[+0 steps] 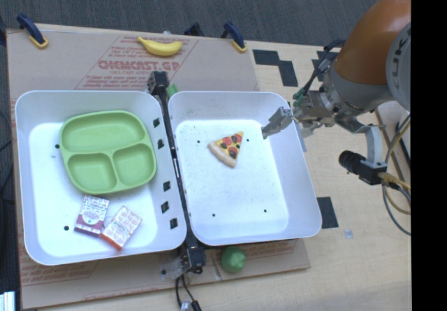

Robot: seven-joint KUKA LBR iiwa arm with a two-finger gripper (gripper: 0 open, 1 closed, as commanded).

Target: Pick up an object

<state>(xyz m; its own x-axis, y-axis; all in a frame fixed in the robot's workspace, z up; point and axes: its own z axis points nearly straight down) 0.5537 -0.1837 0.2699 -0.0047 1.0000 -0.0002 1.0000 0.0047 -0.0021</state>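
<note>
Over by the right bin's (pixel 300 184) far rim, the arm (pixel 370 44) is hanging with its pincer (pixel 279 121) just above the edge, nothing between the fingers that I can see. They are looking set narrowly apart, though from this slant I am not sure how wide the gap really is. It is touching nothing, so far as I can make out.

By my reading, the reach is what is in hand: no grasp is made yet. The nearest thing to take is the pizza slice (pixel 229 148), lying flat in the upper middle of the right bin, near the pincer and to its left. The next move calls for sliding inward over the slice, dropping straight down and closing across its narrow width; being so flat, it may be slipping out.

Across in the left bin (pixel 28 184), a green tray (pixel 107 150) and two packets (pixel 108 222) are sitting well apart from the arm.
</note>
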